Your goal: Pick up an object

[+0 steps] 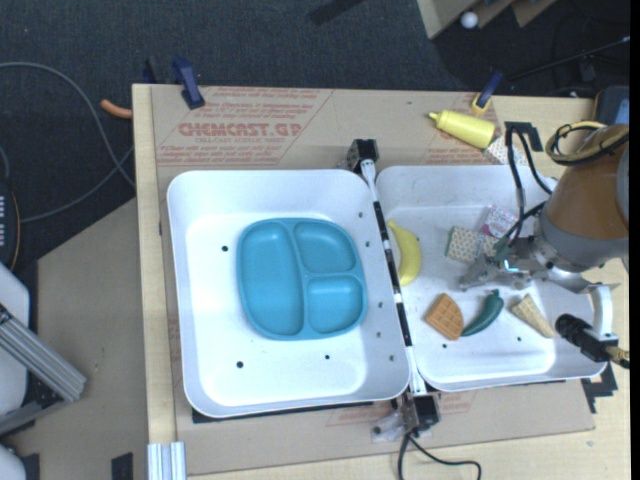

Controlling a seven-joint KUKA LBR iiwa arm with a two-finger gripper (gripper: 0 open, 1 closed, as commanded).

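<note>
gripper (497, 269): low inside the right bin (440, 186), toward its right side
pepper (484, 314): just before the gripper, in the same bin
waffle piece (444, 316): left of the pepper, before and left of the gripper
cone (533, 314): before and right of the gripper
banana (405, 251): well left of the gripper, at the bin's left wall
cracker (461, 244): just behind and left of the gripper
divided tray (300, 276): far left, in the left bin (200, 298)
bottle (463, 126): behind the right bin, on the bench (250, 123)
</note>
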